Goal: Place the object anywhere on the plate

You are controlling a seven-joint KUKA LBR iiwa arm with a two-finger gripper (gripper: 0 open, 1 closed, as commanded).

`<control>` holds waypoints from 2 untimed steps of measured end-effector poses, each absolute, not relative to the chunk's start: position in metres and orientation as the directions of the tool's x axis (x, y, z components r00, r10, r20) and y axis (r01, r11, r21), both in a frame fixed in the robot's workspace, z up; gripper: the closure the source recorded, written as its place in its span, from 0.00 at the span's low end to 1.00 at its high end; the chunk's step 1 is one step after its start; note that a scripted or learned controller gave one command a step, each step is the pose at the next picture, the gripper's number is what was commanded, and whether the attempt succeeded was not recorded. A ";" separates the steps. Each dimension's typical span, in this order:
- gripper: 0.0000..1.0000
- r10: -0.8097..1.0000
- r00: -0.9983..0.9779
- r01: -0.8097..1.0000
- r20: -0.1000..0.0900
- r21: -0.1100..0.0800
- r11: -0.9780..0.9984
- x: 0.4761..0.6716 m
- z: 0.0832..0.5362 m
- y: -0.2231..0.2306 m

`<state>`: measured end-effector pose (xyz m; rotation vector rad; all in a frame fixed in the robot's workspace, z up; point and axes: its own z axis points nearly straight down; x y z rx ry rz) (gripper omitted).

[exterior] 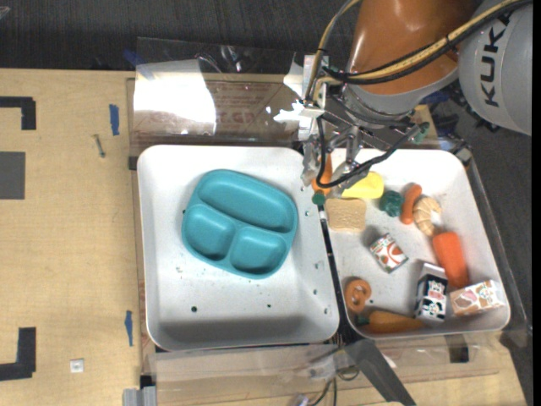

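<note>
Fig.: gripper [325,176] over bin divider, finger state unclear.
Carry left, release centred over plate [240,222].

A single fixed camera hangs above the bench [68,227] and looks down at a slant, near enough that the two white bins take up most of the frame. The left bin [161,311] sits at center, the right bin [482,227] toward 3 o'clock, and the arm [406,32] enters from 1 o'clock

Teal plate [240,221] in left bin [161,252]
</note>
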<state>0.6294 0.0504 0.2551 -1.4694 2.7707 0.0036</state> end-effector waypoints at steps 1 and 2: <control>1.00 -0.862 -0.506 -0.862 -0.003 0.000 0.506 0.581 0.219 0.021; 1.00 -0.922 -0.387 -0.922 -0.003 -0.004 0.387 0.481 0.282 -0.004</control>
